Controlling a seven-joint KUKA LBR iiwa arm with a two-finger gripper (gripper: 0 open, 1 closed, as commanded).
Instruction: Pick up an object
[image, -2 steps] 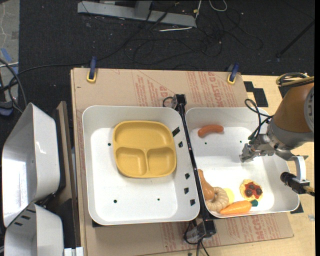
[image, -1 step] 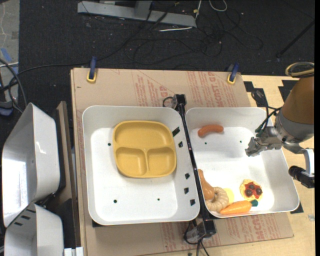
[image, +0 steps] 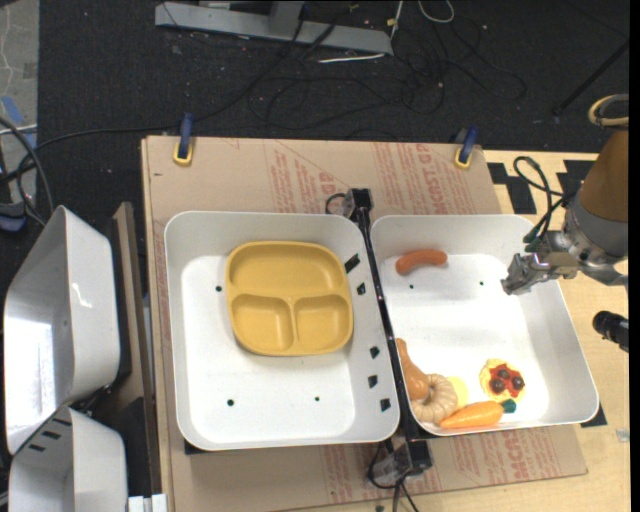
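Observation:
The right bin (image: 545, 300) holds several toy foods. An orange sausage (image: 421, 261) lies near its far left corner. By the front wall sit a tan squash-shaped piece (image: 408, 368), a beige ring-shaped piece (image: 437, 396), an orange carrot (image: 472, 415) and a small yellow pizza slice with red toppings (image: 502, 379). My gripper (image: 523, 274) hangs over the right bin's far right part, well apart from every item. Nothing shows between its fingers.
The left bin (image: 195, 330) bears a yellow divided plate (image: 290, 297). A black divider with clips (image: 374, 300) runs between the bins. Blue and yellow clamps (image: 183, 142) (image: 466, 146) hold the bench's back edge. Cables lie on the dark floor behind.

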